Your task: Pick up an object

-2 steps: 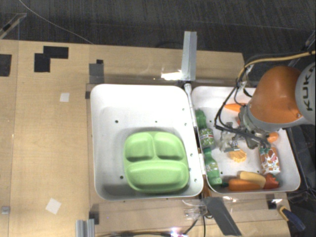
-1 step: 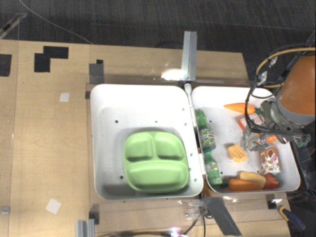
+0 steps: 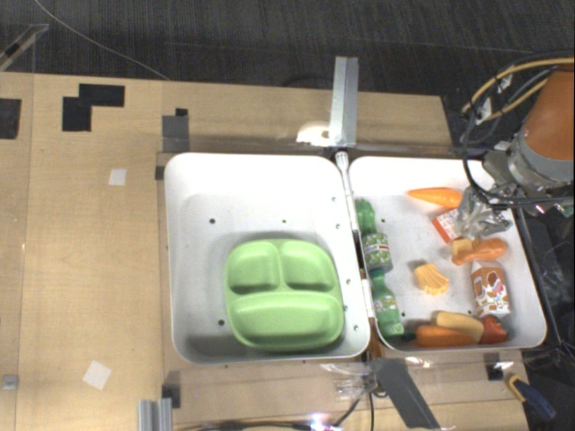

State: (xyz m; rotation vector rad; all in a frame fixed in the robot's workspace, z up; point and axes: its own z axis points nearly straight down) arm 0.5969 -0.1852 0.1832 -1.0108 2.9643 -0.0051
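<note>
At the bottom edge, closest to the lens, a grey metal bracket (image 3: 406,400) juts out from the bench beneath the seam between the two bins. Going from the left: the left bin (image 3: 193,241) holds a green three-compartment tray (image 3: 283,292), lying flat in its lower middle, apart from every wall. A grey upright post (image 3: 345,101) stands behind the divide between the bins.

The right bin (image 3: 395,182) is crowded. Along its left wall lie two green bottles end to end, the upper green bottle (image 3: 371,237) and the lower green bottle (image 3: 386,305). Near the middle sits a small yellow ridged piece (image 3: 432,279), clear of its neighbours. At the bottom wall an orange carrot-like piece (image 3: 446,336) lies just under a pale yellow stick (image 3: 458,320), with a red item (image 3: 493,329) at their right end. Toward the back lies an orange carrot (image 3: 435,197). Below it a red-and-white packet (image 3: 446,227) touches an orange sausage-shaped piece (image 3: 479,250), and a brown-labelled can (image 3: 489,290) lies just under that.

The gripper (image 3: 478,214) hangs over that cluster, its tips low beside the packet and the sausage-shaped piece; whether the claw is clenched or released cannot be told, and nothing is visibly held.
</note>
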